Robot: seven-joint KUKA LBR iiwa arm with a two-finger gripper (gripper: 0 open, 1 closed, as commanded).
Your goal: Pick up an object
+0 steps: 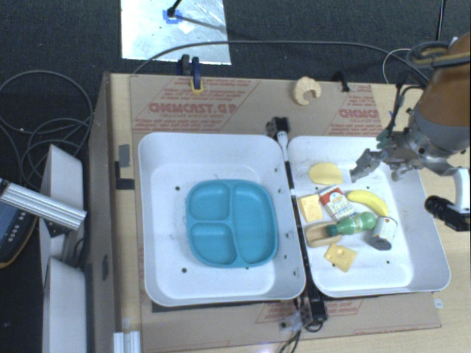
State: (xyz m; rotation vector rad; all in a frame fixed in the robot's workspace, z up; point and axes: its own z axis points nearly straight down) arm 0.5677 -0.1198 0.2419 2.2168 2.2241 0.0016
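Note:
The right bin (427,219) holds a cluster of small items: a pale yellow lemon-like piece (325,173), a cheese block (311,208), a red and white carton (337,202), a banana (368,201), a green bottle (353,223), a white can (383,232), a tan wooden piece (318,234) and a cheese wedge (340,256). My gripper (379,169) hangs over the bin's far right part, above and just beyond the banana. Its fingers (360,166) are spread open with nothing between them.
The left bin (162,197) bears a blue divided plate (230,223). A beige lump (307,90) and a blue clamp (193,68) sit on the cardboard behind the bins. A black clip (278,127) marks the bins' shared wall. Cables trail at the left.

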